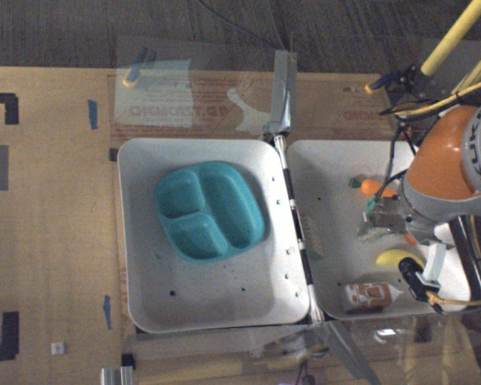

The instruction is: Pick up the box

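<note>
While the arm (449,167) hides part of the right bin (329,215), the box (367,294) lies clear; jaw state unclear.

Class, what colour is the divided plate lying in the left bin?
Teal, a blue-green all over; the divided plate shows plainly in the camera view, in the left bin.

Arm enters from 3 o'clock side of view. Orange band (447,160) sits at roughly 3 o'clock, grey body (477,147) beside it at the frame edge. Wrist points toward 9 o'clock, tilted downward. End effector (377,219) at the wrist's 9 o'clock end, low over the right-hand bin. Cables (433,107) run off the arm toward 12 o'clock. Finger state not resolvable.
</note>
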`<move>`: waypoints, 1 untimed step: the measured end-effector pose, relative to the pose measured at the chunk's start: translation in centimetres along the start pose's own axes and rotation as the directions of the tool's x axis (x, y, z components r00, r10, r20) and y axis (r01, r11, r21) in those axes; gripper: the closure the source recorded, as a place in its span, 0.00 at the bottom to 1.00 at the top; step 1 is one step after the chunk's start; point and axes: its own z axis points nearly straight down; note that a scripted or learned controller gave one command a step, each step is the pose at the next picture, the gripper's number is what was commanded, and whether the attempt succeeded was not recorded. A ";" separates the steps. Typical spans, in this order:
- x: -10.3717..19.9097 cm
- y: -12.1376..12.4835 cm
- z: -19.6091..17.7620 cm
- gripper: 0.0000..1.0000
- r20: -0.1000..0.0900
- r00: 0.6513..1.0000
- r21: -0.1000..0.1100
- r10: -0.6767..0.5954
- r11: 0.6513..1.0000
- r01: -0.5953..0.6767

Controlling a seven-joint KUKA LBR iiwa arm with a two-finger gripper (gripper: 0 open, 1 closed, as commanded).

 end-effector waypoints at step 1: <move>-0.3 0.0 -0.8 1.00 0.001 1.000 -0.001 0.007 1.000 -0.007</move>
